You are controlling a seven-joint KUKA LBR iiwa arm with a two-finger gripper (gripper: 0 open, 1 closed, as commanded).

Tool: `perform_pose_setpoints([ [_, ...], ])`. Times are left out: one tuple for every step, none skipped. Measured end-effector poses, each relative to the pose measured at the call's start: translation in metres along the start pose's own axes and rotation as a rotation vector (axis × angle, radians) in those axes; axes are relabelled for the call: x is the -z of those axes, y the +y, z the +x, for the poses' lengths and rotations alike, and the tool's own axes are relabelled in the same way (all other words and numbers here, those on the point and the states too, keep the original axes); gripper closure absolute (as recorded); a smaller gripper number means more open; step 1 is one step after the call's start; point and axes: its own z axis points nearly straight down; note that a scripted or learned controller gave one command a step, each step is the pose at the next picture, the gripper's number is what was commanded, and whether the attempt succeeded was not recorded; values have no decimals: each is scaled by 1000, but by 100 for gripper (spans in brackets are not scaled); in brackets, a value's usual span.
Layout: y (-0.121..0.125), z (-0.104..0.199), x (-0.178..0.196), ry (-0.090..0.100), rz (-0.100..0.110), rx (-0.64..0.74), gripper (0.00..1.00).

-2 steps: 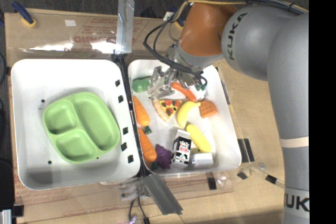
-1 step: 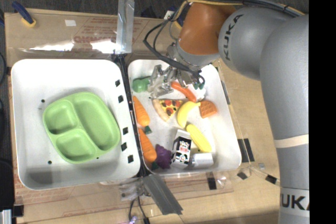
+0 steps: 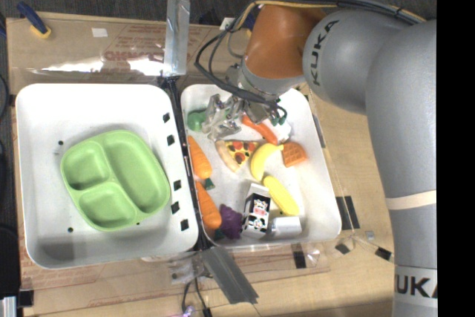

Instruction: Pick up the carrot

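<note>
Two carrots lie along the left wall of the right bin: one carrot mid-way down, and a second carrot nearer the front. A third orange, carrot-like piece lies just right of the gripper. My gripper hangs low over the back of the right bin, above and to the right of the upper carrot and just behind a pizza slice. I see nothing held in it. The orange wrist band hides what lies behind it.
The right bin also holds a green vegetable, two yellow bananas, a brown-orange piece, purple grapes, a black-and-white carton and a white block. A green divided plate sits in the left bin.
</note>
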Motion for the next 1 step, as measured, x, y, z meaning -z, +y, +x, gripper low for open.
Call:
perform_pose_setpoints([
  [-1,1,0,0,0,-69,100],
])
